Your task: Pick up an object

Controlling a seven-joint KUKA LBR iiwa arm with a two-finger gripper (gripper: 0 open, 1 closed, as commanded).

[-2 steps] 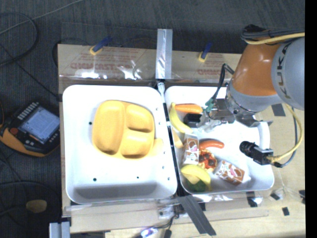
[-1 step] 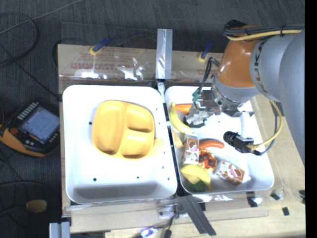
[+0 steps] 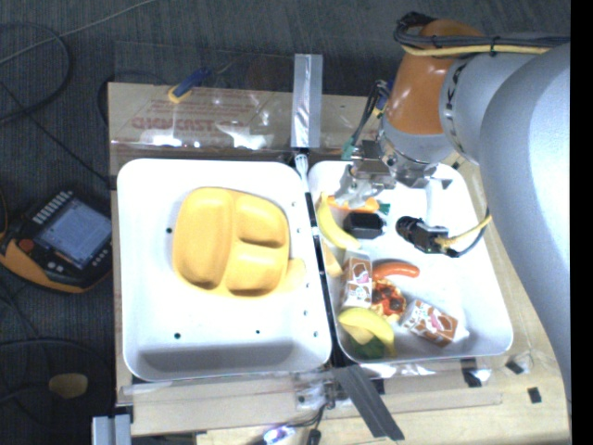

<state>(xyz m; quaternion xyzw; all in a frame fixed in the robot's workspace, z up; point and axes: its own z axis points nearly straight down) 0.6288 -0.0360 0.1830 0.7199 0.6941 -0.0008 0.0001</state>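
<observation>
Reaching in from right, gripper [image 3: 363,185] sits low over right bin's [image 3: 491,332] upper left corner. Finger state: cannot tell, wrist housing hides it. Directly beneath: banana [image 3: 332,228] along dividing wall, small dark block [image 3: 363,223] beside it. Farther toward front: red sausage [image 3: 398,270], printed packet [image 3: 358,282], small carton [image 3: 431,323], yellow-green fruit [image 3: 367,328]. Left bin [image 3: 148,341] holds yellow divided tray [image 3: 232,240]. Judgement: best descend straight onto single item, clear of wall, then close fully before lifting.
</observation>
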